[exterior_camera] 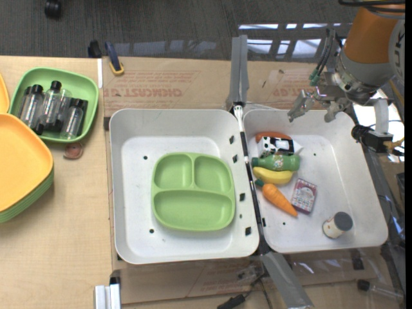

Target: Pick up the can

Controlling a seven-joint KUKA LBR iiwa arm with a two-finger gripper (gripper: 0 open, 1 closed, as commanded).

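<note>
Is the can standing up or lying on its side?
On its side: the can shows its round grey end facing sideways, in the right bin.

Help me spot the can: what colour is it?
Cream body with a grey top, seen in the camera view: can.

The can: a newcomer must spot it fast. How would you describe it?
Look in the right bin. The can lies on its side near the front right corner, apart from the carrot and pink packet. It alone is a small pale cylinder with a grey end.

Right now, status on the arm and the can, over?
Gripper open, high over right bin's far edge, holding nothing. Small beige can with grey lid on its side, near-right corner of right white bin. Nothing in the way.
</note>
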